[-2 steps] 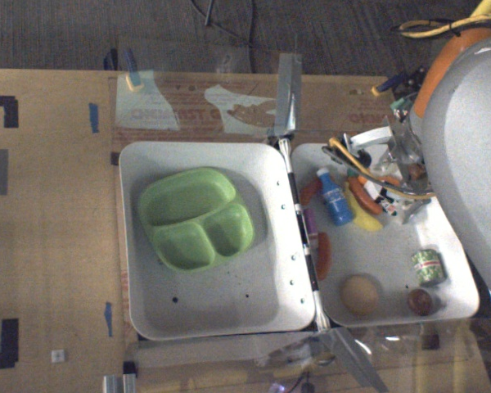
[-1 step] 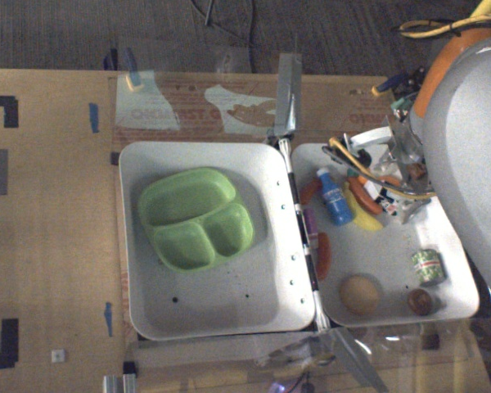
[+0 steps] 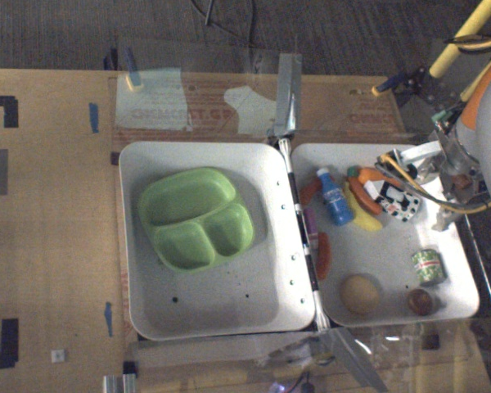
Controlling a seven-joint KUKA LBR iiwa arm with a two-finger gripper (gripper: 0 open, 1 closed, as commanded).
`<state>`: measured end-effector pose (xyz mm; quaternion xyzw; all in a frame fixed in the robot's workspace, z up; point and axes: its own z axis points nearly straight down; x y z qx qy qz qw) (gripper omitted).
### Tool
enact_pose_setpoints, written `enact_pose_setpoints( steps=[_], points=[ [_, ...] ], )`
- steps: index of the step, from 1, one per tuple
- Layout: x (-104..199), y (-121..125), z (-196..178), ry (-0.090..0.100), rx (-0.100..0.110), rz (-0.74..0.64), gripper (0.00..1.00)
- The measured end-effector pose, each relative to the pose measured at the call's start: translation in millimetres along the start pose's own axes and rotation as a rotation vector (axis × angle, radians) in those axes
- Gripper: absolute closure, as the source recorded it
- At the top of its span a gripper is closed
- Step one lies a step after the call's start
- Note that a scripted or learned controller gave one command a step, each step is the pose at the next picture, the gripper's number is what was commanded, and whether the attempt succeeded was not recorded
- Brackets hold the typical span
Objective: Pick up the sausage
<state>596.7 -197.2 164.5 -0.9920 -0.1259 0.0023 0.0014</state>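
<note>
Sausage (image 3: 322,255) lying red along the left wall of the right bin (image 3: 466,289), just below the blue bottle (image 3: 335,196). Gripper (image 3: 457,188) at that bin's right rim, near the checkered toy (image 3: 395,199); fingers too obscured to tell apart or together. Green divided tray (image 3: 196,217) in the left bin (image 3: 147,301).

The robot arm (image 3: 484,129) is pale grey and rounded, with an orange band curving along its outer edge, seen at the right rim of the right-hand white bin (image 3: 468,289). Its wrist end over that bin is a cluster of silver metal brackets carrying a small black-and-white checkered marker, with thin yellow and black cables looping around it. Beyond the bin's far corner, a yellow tube runs diagonally, meeting a dark fitting with a blue piece.
</note>
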Motion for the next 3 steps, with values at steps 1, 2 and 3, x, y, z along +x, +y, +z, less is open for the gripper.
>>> enact_pose_setpoints(
  steps=[1, 2, 3],
  points=[
    [-113.9, -2.1, 32.6, -0.001, 0.002, -0.067, 0.0],
    [-74.1, 3.9, 73.5, -0.003, 0.021, -0.017, 0.0],
    [-51.1, 8.9, 83.3, -0.025, 0.035, -0.006, 0.0]
  ],
)
